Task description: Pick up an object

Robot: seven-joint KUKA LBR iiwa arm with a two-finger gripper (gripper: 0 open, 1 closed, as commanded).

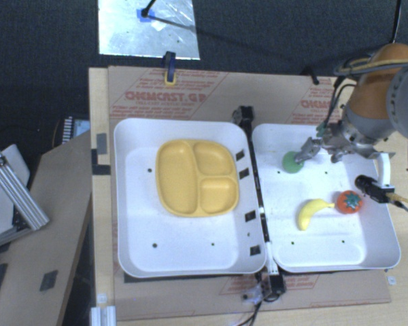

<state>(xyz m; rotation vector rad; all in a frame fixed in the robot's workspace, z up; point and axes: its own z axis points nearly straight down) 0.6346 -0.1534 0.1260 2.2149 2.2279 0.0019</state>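
- Plainly, the green ball [292, 162] is the likeliest thing to be picked: it lies in the right bin [326, 253] at about ten o'clock from the bin's middle, close to the wall shared with the other bin.
- The gripper [313, 151] sits just at the ball's two o'clock, its tip touching the ball or very nearly so. The slant of the view does not settle which.
- Whether the gripper is open or closed cannot be told from here, and nothing shows the ball held inside it.
- The arm [377, 94] leans in from three o'clock and tilts down toward the ball, which would suit a reach to the bin's far side.
- A banana [313, 212] lies at the ball's five o'clock, near the bin's middle and well apart from the gripper.
- An orange-red fruit [349, 202] rests just beside the banana's three o'clock end. Both lie loose on the floor, probably as other choices for a pick.
- The left bin [132, 250] holds a yellow plate [196, 177] with three sections, lying flat at its middle.
- By the look of it, the pick is at the approach or closing stage, with no lift made yet.
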